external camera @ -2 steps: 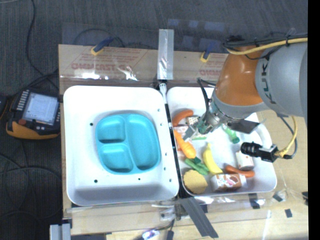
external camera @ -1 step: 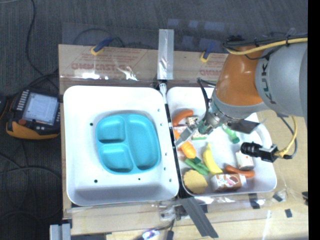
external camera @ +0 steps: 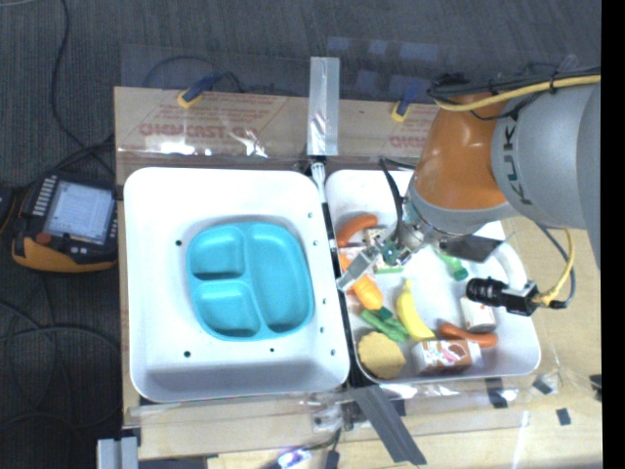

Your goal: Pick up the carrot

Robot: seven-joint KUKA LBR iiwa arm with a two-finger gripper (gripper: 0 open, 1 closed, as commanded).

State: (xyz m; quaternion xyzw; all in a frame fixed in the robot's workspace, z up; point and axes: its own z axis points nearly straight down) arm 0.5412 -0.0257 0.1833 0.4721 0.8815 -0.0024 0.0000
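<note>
One carrot (external camera: 366, 290) lies just beneath the fingers (external camera: 359, 268); their grip state unclear

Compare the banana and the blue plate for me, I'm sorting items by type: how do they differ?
The banana is yellow, narrow and curved; the blue plate is turquoise, broad and split into compartments. The banana lies in the right bin crowded among other items, while the plate sits alone in the left bin. Both rest flat in white bins.

Premises consistent with a robotics lab: an industrial arm (external camera: 508, 154) mounted over two white bins (external camera: 146, 291) on a taped cardboard-covered desk (external camera: 225, 125), loose cables (external camera: 59, 27) on grey carpet (external camera: 293, 18), and a control pendant (external camera: 63, 223) on the floor.
</note>
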